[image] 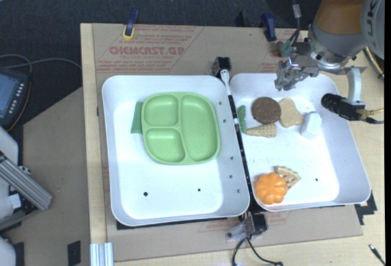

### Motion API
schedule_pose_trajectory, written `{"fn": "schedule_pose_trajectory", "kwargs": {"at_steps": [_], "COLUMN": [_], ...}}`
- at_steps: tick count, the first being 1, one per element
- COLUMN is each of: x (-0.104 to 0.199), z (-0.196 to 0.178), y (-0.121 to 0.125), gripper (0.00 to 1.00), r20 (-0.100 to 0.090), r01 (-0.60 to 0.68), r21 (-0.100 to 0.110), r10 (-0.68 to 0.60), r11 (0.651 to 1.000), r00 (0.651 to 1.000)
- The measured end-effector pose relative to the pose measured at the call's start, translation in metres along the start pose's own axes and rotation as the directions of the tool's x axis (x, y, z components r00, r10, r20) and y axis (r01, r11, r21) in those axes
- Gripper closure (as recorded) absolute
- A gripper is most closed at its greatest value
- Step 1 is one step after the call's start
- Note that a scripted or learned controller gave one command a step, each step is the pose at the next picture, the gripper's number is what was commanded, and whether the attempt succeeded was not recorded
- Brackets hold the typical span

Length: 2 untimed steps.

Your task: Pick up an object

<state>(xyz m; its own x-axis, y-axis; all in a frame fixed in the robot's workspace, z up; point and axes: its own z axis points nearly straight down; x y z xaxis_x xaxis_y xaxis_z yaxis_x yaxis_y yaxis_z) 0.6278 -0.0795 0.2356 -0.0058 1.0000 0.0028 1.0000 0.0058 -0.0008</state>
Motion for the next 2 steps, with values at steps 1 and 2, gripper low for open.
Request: {"fn": "schedule_pose_trajectory", "kwargs": {"at_steps": [1, 2], "x": [0.045, 0.098], "z": [0.003, 0.018], "y": [-0.012, -0.012], "gripper": [1.0, 1.0], "r20": [0.001, 0.002], "r01": [-0.002, -0.001], "r21": [0.002, 0.003], "r10": [0.002, 0.001], "r11": [1.0, 1.0], "r00": [1.0, 1.0]}}
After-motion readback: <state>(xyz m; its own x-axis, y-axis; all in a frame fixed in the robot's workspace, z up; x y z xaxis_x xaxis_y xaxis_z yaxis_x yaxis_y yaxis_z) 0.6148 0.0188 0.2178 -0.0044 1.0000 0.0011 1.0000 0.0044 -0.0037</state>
